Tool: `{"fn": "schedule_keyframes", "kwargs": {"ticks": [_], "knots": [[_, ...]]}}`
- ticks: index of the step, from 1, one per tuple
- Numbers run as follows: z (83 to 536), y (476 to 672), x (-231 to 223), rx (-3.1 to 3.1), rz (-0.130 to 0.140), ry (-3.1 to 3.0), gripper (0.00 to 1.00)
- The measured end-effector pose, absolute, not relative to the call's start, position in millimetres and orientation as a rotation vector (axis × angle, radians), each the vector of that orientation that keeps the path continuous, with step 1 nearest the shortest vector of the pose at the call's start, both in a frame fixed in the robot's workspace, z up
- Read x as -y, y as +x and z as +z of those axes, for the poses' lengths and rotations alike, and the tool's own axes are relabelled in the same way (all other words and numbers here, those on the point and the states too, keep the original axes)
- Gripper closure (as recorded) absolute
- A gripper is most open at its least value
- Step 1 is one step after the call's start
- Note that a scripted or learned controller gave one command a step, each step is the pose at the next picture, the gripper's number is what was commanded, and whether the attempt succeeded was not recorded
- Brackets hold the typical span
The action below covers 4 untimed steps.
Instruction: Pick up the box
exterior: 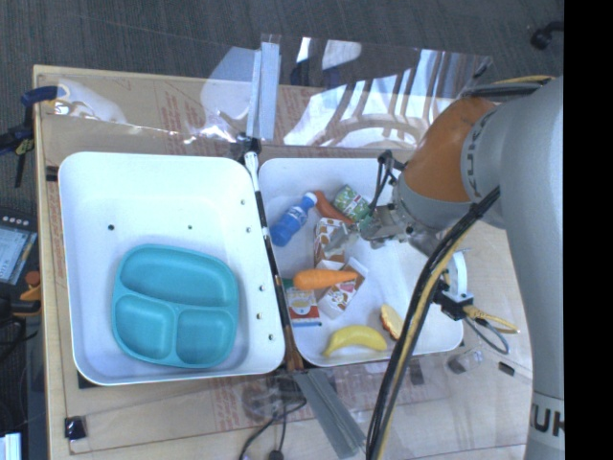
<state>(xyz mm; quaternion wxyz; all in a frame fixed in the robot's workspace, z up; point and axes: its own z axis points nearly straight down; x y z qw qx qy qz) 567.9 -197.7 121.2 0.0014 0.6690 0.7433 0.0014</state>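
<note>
Reaching arm: smooth grey shell, orange band, over the right bin [436, 338].
Gripper [375, 230]: grip state could not be told.
Box [331, 241]: small printed carton, right bin's middle, beside a glossy orange carrot [326, 279].
Left bin [81, 185]: moulded teal tray [176, 307].

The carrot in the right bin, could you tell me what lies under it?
The carrot lies across small cartons: one above it, others below. How far they run beneath it is covered.
</note>
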Motion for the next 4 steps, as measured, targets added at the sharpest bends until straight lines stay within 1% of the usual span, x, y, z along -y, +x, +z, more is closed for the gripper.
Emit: {"fn": "schedule_keyframes", "kwargs": {"ticks": [1, 2, 3, 4], "knots": [[91.3, 545.1, 149.6, -2.427, -0.001, 1.999, 0.0], [101.8, 476.3, 124.3, -2.52, 0.0, 1.881, 0.0], [148.5, 558.2, 142.3, -2.668, -0.002, 1.665, 0.0], [93.8, 632.0, 145.9, -2.668, -0.002, 1.664, 0.0]]}}
